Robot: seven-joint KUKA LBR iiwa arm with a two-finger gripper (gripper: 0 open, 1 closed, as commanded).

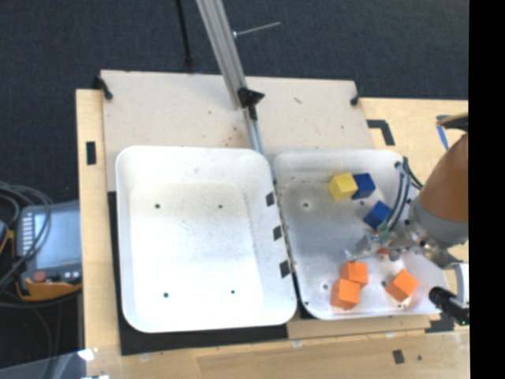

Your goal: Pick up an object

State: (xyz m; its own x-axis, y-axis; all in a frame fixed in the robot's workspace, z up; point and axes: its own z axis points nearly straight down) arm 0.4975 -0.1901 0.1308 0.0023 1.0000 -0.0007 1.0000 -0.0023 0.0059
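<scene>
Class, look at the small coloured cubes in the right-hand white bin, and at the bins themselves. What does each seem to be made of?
Yellow cube and orange cubes: matte, flat colour, slightly soft edges; probably foam or painted wood, cannot tell which. Shallow white bins: smooth moulded plastic by their rounded corners and faint sheen, scuffed grey inside.

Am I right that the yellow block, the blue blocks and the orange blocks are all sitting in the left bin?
Not quite. The camera view shows the yellow block, blue blocks and orange blocks all in the right bin, not the left bin.
</scene>
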